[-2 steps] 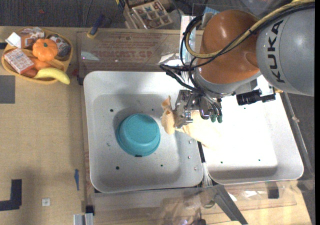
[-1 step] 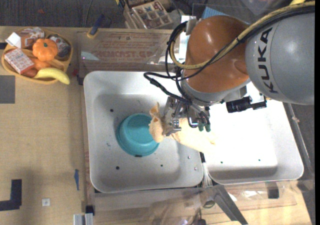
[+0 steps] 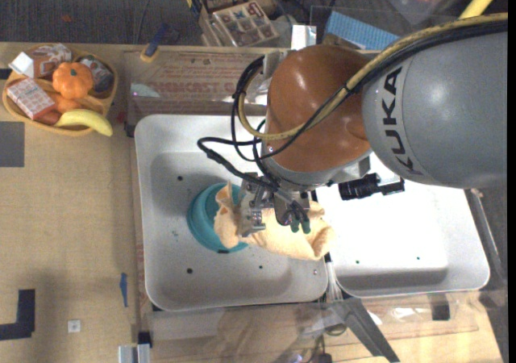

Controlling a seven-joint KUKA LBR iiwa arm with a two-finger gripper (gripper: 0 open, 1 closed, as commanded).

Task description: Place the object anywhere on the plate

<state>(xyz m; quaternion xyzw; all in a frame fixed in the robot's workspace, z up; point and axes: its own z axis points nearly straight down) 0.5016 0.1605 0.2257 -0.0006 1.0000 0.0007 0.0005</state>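
Because it looks soft and floppy, the yellow cloth (image 3: 300, 238) should be light, and it would be best pinched at a bunched fold. It lies under the fingers (image 3: 272, 214) and spreads to their right, with one edge on the teal plate (image 3: 201, 214) just left of them. Whether the fingers are clenched or released, I cannot tell. Both sit in the left bin (image 3: 161, 160) on the bench (image 3: 64, 224).

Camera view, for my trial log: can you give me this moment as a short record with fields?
plate: round teal plate, in the left white bin
object: crumpled tan cloth, lying partly over the plate's right edge
tool: low over the cloth, grip unclear
arm: grey with orange band, from the right
bench: bowl of toy food, far left
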